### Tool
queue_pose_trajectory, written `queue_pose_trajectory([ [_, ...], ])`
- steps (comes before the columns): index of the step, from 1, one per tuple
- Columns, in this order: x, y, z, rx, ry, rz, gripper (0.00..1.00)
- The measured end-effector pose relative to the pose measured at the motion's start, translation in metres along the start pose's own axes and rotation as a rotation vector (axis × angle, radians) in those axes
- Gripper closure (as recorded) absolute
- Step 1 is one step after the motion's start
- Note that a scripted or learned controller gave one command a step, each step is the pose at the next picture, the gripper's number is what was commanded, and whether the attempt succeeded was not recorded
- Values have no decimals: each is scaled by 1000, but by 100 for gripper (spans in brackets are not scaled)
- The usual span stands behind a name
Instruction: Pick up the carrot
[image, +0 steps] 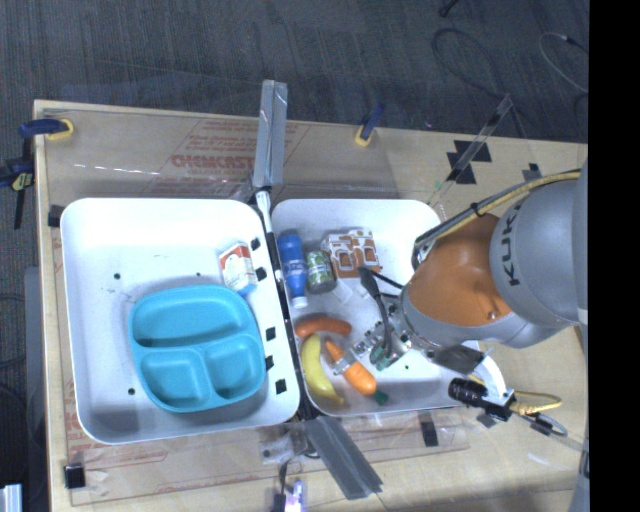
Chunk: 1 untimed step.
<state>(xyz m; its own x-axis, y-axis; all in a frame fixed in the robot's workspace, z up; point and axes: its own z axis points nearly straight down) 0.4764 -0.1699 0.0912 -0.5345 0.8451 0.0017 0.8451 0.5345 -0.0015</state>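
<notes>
The carrot (359, 378), short and orange with a green end, lies near the front wall of the right bin (400, 215), just right of a yellow banana (317, 368). My gripper (376, 343) hangs low over the bin, directly above and slightly behind the carrot, close to it. The carrot rests on the bin floor and nothing lifts it. The grey arm with its orange band (460, 280) covers the right part of this bin.
In the right bin are also a reddish sausage (322, 326), a blue bottle (291, 262), a green can (319, 271) and a brown box (351, 250). The left bin (100, 230) holds a blue divided tray (197, 346) and a small red-and-white carton (236, 267).
</notes>
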Motion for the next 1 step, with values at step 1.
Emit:
queue_pose_trajectory([
  [1,28,21,-114,-2,-3,103,100],
])
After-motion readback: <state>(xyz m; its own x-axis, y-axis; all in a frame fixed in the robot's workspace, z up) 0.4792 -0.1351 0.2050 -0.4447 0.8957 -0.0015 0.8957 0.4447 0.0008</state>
